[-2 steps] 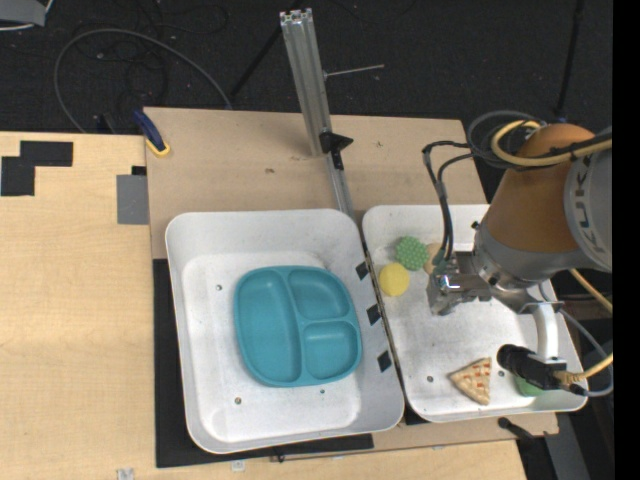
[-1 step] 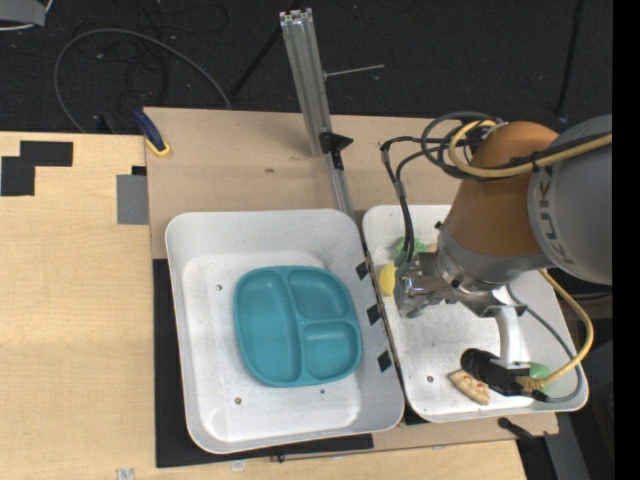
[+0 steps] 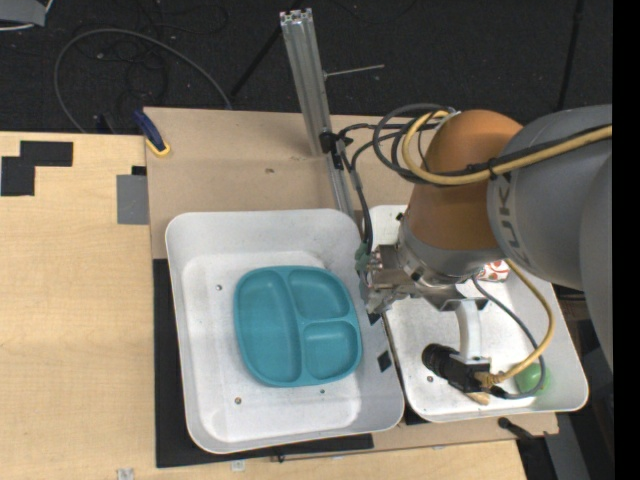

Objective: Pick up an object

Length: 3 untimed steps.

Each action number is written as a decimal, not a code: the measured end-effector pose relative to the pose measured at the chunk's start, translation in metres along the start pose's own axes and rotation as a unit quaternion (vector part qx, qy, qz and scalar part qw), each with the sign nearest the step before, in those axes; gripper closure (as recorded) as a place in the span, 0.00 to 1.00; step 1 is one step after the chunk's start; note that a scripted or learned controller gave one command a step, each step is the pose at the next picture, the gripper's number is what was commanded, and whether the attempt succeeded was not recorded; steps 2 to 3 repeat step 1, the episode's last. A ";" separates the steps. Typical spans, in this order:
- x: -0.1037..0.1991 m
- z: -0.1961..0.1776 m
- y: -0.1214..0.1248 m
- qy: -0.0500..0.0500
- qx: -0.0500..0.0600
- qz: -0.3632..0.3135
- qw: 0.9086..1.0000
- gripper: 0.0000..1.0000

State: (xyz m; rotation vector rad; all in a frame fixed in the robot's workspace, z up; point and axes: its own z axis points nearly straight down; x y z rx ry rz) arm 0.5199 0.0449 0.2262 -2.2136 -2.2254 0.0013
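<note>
Arm (image 3: 470, 188): reaches in from the right, wrist low over the right bin (image 3: 418, 396), likely going for something there.
Gripper (image 3: 425, 290): tucked beneath the wrist; I cannot tell whether it is released or clenched.
Candidates: green object (image 3: 530, 376) in that bin's near right corner; teal divided plate (image 3: 295, 323) flat in the left bin (image 3: 200, 258).
Surface: pale wooden bench (image 3: 70, 318).
Room: dark floor (image 3: 450, 28) with cables (image 3: 100, 58) beyond.

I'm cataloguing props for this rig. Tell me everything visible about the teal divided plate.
The teal divided plate is a rounded rectangle, apparently smooth moulded plastic, with low ridges making three compartments: one long along its left, two smaller on its right. All look empty. It lies flat, right side up, turned slightly askew, near the middle of the floor of the left white bin. Only the bin touches it.
</note>
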 end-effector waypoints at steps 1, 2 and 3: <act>0.053 0.008 0.010 0.000 0.001 0.000 1.000 1.00; 0.053 0.008 0.010 0.000 0.001 0.000 1.000 1.00; 0.053 0.008 0.010 0.000 0.001 0.000 1.000 1.00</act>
